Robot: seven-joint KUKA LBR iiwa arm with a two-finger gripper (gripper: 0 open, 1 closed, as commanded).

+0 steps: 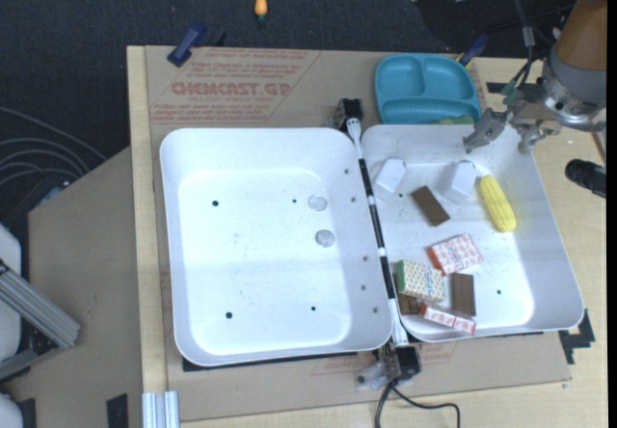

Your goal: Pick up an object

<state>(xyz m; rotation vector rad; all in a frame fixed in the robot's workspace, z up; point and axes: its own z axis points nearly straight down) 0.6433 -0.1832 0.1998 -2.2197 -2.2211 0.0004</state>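
Nearest, against the front rim of the right shallow white plastic bin [554,253], a red-and-white flat packet [449,319] lies beside a dark brown bar [464,293], a pale patterned packet [422,280] and a red checked packet [454,252]. Toward the bin's middle sit a brown rectangular block [430,205], a yellow plastic corn cob [497,201] and two white angular blocks [389,175], with bare floor along the right rim. Above the bin's far rim hangs the grey two-finger gripper [513,125], fingers spread, grasping nothing. Beyond that rim rests a teal divided tray [426,89].
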